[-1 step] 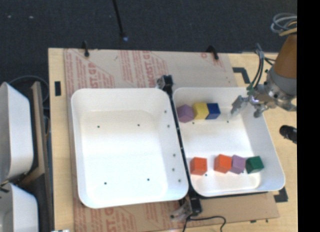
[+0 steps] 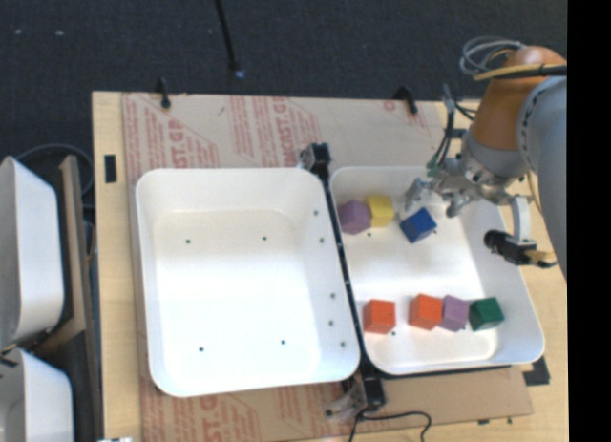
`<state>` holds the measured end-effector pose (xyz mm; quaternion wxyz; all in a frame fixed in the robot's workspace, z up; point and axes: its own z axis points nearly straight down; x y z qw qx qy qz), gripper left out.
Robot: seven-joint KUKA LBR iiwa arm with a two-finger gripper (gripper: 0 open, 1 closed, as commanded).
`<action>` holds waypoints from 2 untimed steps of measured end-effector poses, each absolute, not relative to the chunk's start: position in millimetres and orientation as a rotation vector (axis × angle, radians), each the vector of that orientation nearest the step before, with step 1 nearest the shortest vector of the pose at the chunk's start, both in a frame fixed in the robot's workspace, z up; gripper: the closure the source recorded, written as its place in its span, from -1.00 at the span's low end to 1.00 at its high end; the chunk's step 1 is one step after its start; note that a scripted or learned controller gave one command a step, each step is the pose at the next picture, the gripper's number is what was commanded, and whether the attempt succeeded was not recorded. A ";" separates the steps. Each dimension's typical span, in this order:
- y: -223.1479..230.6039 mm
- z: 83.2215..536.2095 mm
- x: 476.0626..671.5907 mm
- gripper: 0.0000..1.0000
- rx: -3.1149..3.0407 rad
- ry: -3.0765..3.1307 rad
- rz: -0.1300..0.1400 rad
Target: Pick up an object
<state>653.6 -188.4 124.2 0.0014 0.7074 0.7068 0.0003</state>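
My gripper [image 2: 435, 198] hangs over the back of the right bin [image 2: 496, 268], its two fingers spread apart and open with nothing between them. A blue cube [image 2: 417, 226] lies on the bin floor just in front of the left fingertip, close to it but not held. To the left sit a yellow cube [image 2: 380, 209] and a purple cube [image 2: 354, 216], side by side. Along the front of the bin stand an orange cube [image 2: 380, 316], a second orange cube [image 2: 426, 311], a small purple cube [image 2: 455, 312] and a green cube [image 2: 486, 313].
The left bin [image 2: 153, 240] adjoins the right one along a shared wall with a black clip [image 2: 317, 157] at its back end. The arm's orange-banded wrist [image 2: 506, 106] rises at the right. A black fitting [image 2: 511, 244] sits at the right bin's rim.
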 end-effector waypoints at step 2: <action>-156.6 101.2 629.9 -1.00 2.224 2.217 -0.001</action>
